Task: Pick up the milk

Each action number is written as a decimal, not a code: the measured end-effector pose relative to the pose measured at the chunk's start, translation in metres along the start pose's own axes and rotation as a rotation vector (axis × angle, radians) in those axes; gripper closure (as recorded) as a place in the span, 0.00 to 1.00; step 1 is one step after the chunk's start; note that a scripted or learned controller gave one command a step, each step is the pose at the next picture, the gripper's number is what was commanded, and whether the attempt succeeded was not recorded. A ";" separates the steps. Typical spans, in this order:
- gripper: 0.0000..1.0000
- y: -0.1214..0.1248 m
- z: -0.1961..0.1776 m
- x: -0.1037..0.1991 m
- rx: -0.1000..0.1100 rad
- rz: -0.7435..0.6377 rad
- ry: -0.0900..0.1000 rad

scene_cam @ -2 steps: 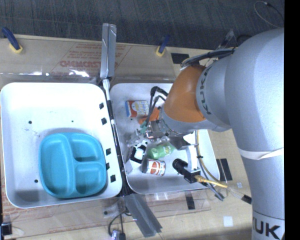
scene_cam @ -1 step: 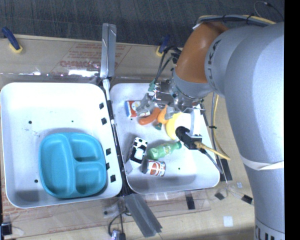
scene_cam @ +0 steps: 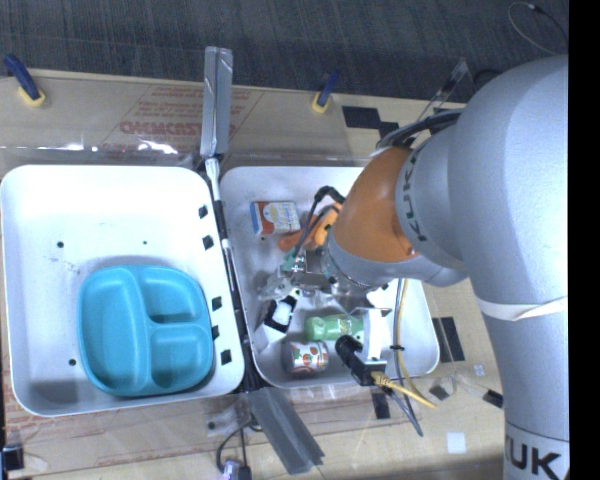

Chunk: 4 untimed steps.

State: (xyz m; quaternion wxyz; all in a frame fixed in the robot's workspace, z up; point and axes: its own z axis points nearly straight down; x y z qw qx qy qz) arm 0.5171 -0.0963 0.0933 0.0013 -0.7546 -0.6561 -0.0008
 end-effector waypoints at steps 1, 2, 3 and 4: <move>0.00 0.014 -0.098 0.010 0.002 -0.008 -0.003; 0.00 0.003 0.002 -0.004 0.002 -0.315 -0.001; 1.00 0.004 -0.009 -0.004 0.000 -0.318 -0.002; 1.00 0.015 -0.098 0.016 0.001 -0.402 -0.003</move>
